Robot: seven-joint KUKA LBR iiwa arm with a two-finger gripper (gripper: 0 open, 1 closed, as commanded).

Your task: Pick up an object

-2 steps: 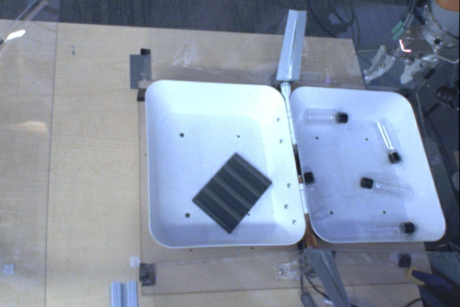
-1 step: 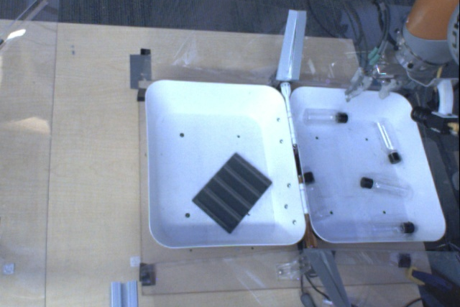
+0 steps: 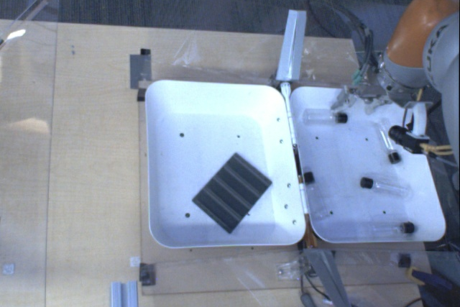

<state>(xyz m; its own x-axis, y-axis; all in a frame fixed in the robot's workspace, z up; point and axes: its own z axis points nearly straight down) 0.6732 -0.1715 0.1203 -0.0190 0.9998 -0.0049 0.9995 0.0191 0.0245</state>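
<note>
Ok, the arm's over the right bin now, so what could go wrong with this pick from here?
1. The clear plastic tubes with black caps are see-through against the white right bin, so the pick may miss.
2. One tube lies near the bin's far wall, close to the tool; the wall could block a clean close.
3. The dark grey ribbed rectangular pad lies flat in the white left bin, probably hard to get under.

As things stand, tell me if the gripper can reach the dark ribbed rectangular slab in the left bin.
Probably yes: the dark ribbed slab lies flat and alone in the left white bin, nothing over it; the gripper sits over the right bin.
</note>
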